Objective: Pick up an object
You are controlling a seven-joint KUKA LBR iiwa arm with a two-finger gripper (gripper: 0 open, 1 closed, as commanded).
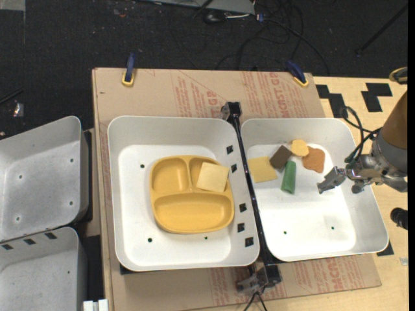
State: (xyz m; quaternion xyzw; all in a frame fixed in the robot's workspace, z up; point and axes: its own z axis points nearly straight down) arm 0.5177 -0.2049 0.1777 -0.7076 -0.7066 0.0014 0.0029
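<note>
Candidate objects are sitting in a cluster in the upper-left part of the right bin, right of frame centre: green block, brown block, pale yellow flat piece, round yellow piece, orange-brown piece. All are lying on the bin floor, touching or just beside each other, none lifted. The gripper is hanging over the right-hand part of the same bin, at the frame's right edge, near the cluster but apart from it, just right of the green block. Nothing is showing between the fingers; whether the jaws are open or closed, I cannot tell. Judging progress: pick not yet done, approach stage only; reaching, closing and lifting are all left. In the left bin, centre-left of frame, a yellow divided tray is holding a cream square piece in its upper-right compartment, well apart from the gripper.
</note>
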